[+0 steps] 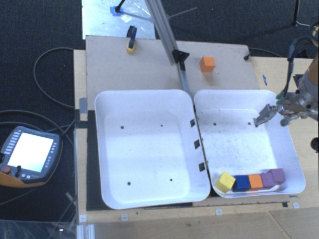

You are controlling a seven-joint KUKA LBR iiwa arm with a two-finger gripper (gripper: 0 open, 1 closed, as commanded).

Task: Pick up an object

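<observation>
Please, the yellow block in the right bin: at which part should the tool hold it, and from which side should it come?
Probably from above, gripping two opposite side faces of the yellow block. It sits tilted at the left end of a row, its right side close to the blue block, near the right bin's front wall. The tool should turn to match the block's rotated faces, using the freer left side.

Looks like a robotics lab: two white bins (149, 148) on a plywood bench (164, 66), teach pendant (27, 156) with cables (50, 78) on dark carpet (40, 14), grey arm (304, 101) reaching in, metal camera pole (162, 24) rising overhead
</observation>
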